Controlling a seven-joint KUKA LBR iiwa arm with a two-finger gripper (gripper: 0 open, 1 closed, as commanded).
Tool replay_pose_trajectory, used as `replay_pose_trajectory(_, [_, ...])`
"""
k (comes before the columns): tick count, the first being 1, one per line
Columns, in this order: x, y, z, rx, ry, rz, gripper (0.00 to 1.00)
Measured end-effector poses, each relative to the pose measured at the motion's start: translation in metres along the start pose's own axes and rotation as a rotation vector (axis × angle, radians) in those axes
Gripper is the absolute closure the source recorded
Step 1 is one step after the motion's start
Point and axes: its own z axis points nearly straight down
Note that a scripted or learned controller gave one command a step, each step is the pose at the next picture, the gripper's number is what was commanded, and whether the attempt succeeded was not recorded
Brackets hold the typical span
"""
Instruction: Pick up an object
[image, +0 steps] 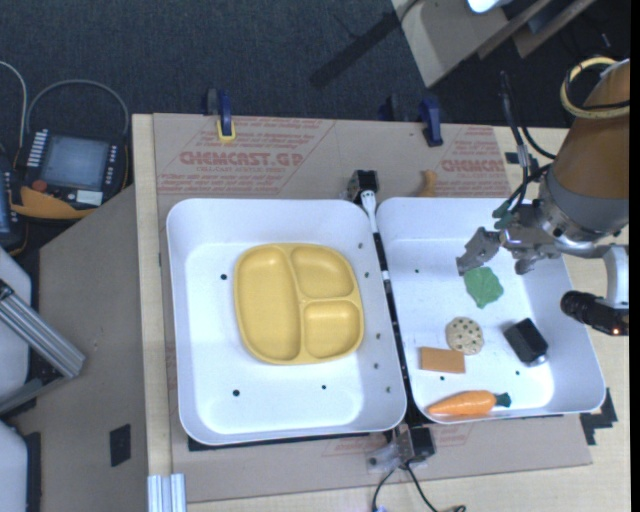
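Observation:
My gripper (499, 256) hangs over the upper middle of the right bin (425, 225), open, its two fingers spread with nothing between them. Just below the fingers a small green leafy piece (485, 287) lies on the bin floor. Farther toward the front lie a round speckled cookie (464, 335), a flat orange-brown cracker (441, 360), a black block (525, 341) and an orange carrot (466, 403) with a green top at the front rim.
A yellow divided plate (298, 302) fills the middle of the left bin (195, 330). The arm's orange band (595, 150) and grey wrist come in over the right bin's far right. Clamps and cables sit along the back edge.

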Motion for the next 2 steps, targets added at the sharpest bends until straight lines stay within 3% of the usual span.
replay_pose_trajectory(2, [0.007, -0.002, 0.092, 0.006, 0.001, 0.001, 0.00])
